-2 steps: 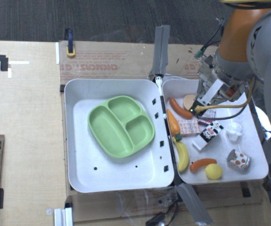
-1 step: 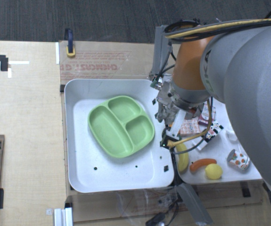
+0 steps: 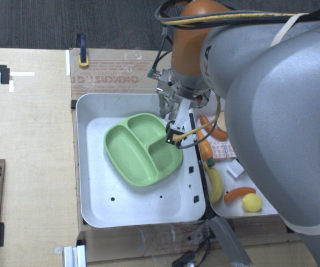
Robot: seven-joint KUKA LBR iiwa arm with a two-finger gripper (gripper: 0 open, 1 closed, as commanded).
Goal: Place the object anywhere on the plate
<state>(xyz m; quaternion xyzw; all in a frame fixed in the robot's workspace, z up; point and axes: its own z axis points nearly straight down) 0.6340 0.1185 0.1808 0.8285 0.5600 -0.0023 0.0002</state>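
Camera view: end effector [image 3: 172,115] parked over the plate [image 3: 140,152]

The green divided plate sits at a slant in the left white bin [image 3: 93,166], about mid-frame. The end effector hangs at the plate's upper-right rim, and honestly I can't tell if it's wide, narrow or gripping anything. A banana [image 3: 215,183] and a lemon [image 3: 252,203] lie in the right bin [image 3: 235,210], lower right of the frame.

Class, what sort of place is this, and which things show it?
Probably a robotics lab bench: a grey robot arm reaches over a white bin holding a green divided plate, with a banana and lemon in the bin beside it.
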